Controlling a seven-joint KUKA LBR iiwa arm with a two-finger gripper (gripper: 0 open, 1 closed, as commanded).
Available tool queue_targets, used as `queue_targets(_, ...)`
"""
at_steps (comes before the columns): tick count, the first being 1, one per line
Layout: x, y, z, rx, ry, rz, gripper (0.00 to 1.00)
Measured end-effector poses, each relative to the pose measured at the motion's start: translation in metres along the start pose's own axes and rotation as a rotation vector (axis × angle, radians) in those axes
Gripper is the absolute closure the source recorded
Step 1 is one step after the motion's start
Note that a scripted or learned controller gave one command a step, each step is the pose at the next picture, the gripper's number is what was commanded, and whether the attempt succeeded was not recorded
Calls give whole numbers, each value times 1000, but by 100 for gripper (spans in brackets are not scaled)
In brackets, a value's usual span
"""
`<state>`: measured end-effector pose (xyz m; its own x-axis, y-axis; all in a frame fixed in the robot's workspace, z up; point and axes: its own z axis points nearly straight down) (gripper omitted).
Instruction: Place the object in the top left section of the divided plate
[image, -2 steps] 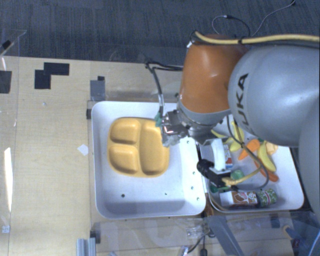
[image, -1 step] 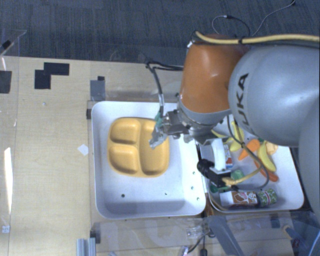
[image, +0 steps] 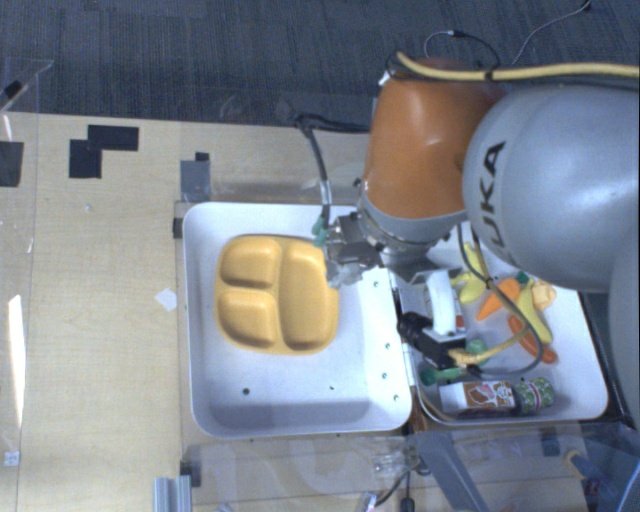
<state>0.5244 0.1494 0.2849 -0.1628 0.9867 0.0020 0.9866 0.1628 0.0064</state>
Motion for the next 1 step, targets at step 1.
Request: queue_targets(1,0,0,0,0,0,1,0)
